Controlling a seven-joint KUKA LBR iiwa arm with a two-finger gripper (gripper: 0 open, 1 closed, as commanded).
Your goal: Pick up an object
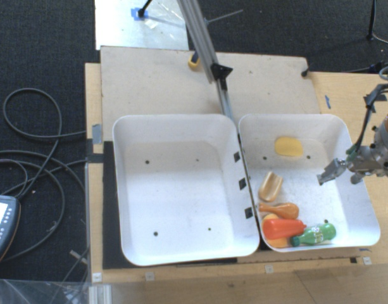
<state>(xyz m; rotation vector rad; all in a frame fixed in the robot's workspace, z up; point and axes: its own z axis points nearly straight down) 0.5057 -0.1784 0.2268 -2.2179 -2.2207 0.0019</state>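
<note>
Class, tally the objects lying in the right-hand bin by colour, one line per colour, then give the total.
Yellow: 1, the flat piece
Tan: 1, the scoop-shaped piece
Orange: 3, the drumstick shape, the carrot-like piece, the piece beneath it
Green: 1, the bottle
Total: 6

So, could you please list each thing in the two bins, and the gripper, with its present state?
gripper: above the right bin, apart from every object
yellow round piece: lying flat, alone near the far wall
tan scoop-shaped piece: lying by the divider
orange drumstick-shaped toy: on its side
red-orange carrot-shaped toy: on its side
green bottle: on its side, in the near corner
left bin: level
</note>
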